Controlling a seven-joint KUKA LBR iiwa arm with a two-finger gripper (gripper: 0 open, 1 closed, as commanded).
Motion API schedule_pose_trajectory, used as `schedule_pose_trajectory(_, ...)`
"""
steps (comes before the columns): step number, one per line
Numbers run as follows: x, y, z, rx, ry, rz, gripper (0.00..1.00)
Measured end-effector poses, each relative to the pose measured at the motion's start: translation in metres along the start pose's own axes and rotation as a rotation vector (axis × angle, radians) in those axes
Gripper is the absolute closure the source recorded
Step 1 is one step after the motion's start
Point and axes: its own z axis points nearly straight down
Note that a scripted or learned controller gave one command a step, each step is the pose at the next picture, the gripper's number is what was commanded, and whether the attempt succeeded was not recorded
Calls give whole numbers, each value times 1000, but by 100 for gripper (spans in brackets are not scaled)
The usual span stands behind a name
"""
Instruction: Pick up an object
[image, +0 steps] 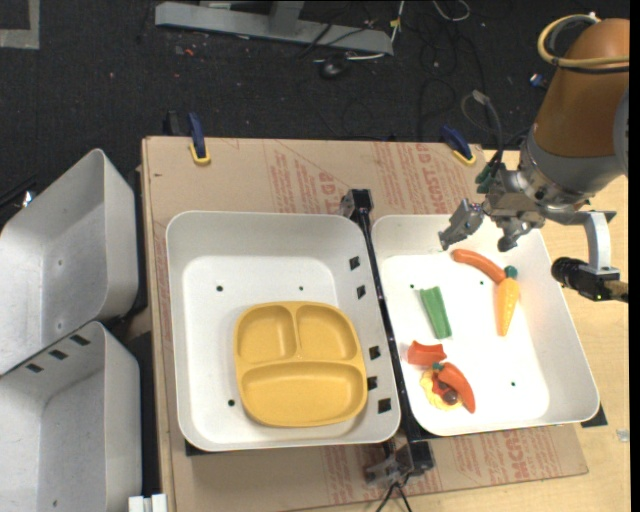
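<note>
Claw (489, 226) hangs spread wide and holding nothing at 12 o'clock of the right bin (565, 400), just above the orange sausage (479, 265); carrot (507, 304) nearby. No grasp yet made.

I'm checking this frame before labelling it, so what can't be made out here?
- Hand, camera view: blurred and small, so whether it is open or shut is unclear.
- Pile at the right bin's near end: red and yellow pieces overlap; what each is cannot be told.
- Arm: cut off by the frame's top and right edge.
</note>
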Motion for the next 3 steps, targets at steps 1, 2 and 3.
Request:
schedule_pose_trajectory(1, 0, 2, -6, -11, -1, -2, 0)
schedule_pose_trajectory(2, 9, -2, 50, -7, 0, 0, 0)
schedule_pose_trajectory(3, 2, -10, 101, -7, 0, 1, 0)
